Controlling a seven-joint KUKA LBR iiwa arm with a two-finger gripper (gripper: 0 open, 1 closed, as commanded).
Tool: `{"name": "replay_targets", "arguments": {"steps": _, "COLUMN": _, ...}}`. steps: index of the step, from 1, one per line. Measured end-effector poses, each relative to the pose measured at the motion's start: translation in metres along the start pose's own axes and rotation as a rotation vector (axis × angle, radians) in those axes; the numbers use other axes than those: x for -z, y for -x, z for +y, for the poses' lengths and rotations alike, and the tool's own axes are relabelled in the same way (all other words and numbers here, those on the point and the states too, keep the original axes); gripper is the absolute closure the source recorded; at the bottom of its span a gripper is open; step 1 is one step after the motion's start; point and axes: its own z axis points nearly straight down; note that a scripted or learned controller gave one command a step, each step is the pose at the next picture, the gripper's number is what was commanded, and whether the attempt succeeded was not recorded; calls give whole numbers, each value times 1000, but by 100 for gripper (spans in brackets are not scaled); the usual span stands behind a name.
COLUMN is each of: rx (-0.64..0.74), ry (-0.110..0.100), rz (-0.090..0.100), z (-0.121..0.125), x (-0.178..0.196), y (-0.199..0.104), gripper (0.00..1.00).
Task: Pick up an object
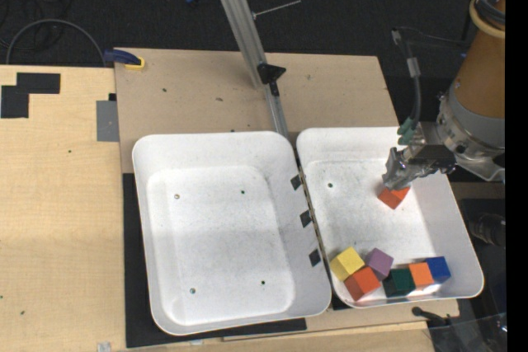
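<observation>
The arm [487,86] reaches in from the right, its orange band above the grey wrist, and its claw [399,180] hangs over the right bin [363,146], above the middle of that bin's floor. The claw is clamped on an orange block [393,196]: the block sits tilted at the fingertips, pinched from above, with its lower corner pointing down towards the white floor; whether it is lifted clear or touching the floor cannot be told from this angle. The rest of the blocks are bunched together in the near corner of the same bin, well apart from the claw. A yellow block [347,261] lies at the left of the bunch, with a red block [361,283] just in front of it and touching it. A purple block [379,261] sits just to the right of the yellow one. Further right a green block [400,282], another orange one [421,273] and a blue block [438,269] stand in a close row along the near wall. The left bin [216,146] lies beside the right one, their rims meeting along a line marked by small black clips [305,218]. Both bins rest on a pale wooden worktop [198,91]. A slanted metal rail [243,21] rises from behind the bins, with a black bracket [270,73] partway along it. A small blue and yellow clamp [125,58] sits at the board's far left corner.
</observation>
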Motion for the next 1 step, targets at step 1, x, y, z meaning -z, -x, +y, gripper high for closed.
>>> {"name": "replay_targets", "arguments": {"steps": 1, "rx": 15, "ry": -3, "rz": 0, "z": 0, "x": 9, "y": -1, "gripper": 100}}
